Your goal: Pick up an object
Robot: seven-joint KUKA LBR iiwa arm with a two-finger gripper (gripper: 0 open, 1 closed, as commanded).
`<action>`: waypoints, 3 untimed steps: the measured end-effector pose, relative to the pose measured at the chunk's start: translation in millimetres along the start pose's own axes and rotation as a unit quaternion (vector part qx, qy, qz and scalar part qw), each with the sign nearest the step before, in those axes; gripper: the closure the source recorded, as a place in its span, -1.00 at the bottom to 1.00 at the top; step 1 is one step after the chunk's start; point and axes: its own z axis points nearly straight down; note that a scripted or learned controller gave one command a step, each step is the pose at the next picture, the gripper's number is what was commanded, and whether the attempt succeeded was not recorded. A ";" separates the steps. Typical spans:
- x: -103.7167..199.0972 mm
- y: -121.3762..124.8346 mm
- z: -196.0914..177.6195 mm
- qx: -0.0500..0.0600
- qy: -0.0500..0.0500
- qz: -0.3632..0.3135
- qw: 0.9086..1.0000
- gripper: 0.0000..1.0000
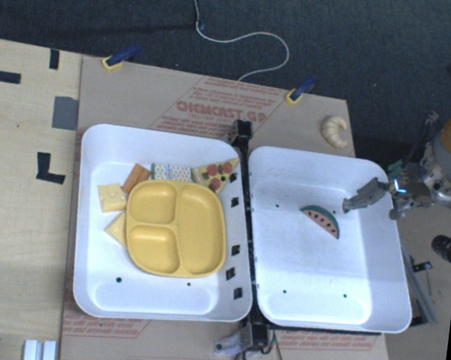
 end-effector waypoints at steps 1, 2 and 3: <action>0.3 2.4 -7.7 -0.006 -0.002 -0.002 1.000 -1.00; -6.3 2.3 45.4 -0.005 -0.001 -0.002 1.000 -1.00; 0.7 -5.8 97.1 -0.004 -0.001 -0.002 1.000 -1.00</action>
